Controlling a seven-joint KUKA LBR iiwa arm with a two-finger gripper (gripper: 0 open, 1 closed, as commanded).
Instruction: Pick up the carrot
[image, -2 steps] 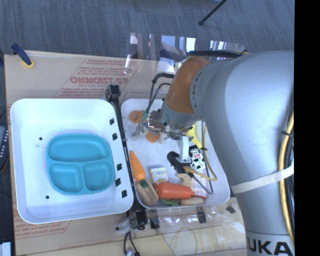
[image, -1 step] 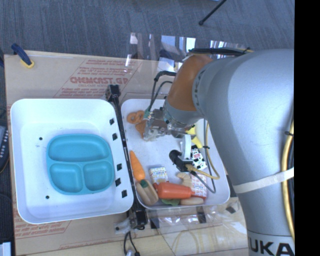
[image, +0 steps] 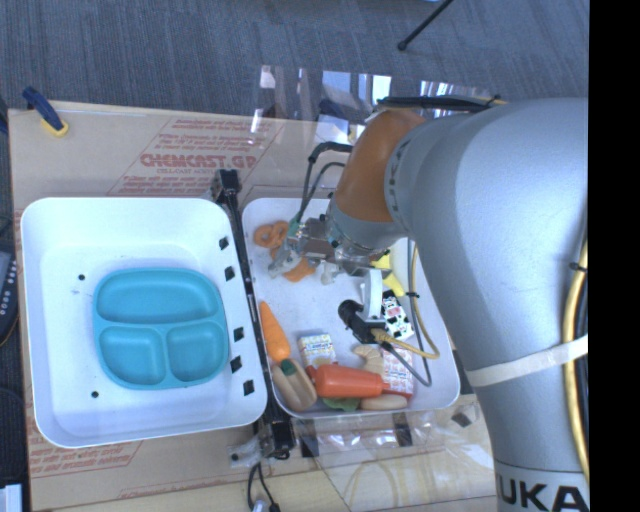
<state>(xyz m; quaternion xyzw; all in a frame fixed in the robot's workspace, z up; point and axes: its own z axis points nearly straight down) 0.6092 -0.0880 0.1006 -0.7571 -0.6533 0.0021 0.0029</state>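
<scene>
Clutter is our main worry. The slim orange carrot with its green tip (image: 274, 334) lies along the left wall of the right-hand shallow white bin (image: 436, 340), close against the black divider clips between the two bins, with a tan wooden piece (image: 293, 385) at its lower end and a small yellow-and-white printed box (image: 317, 348) just beside it. We judge that a descent here could catch the bin wall or nudge those neighbours, and that a thicker red-orange vegetable (image: 349, 380) near the bottom edge could be taken for the target.

The hand (image: 300, 250) hangs over the upper part of the same bin, near a small orange toy piece (image: 268, 236); we cannot tell how wide it stands, and we see nothing held in it. Loose cables trail beside it and could snag.

Open room lies mainly in the left-hand white bin (image: 50, 300), which holds only a turquoise sectioned plastic tray (image: 158, 326). Around the carrot, room is tight on its wall side.
</scene>
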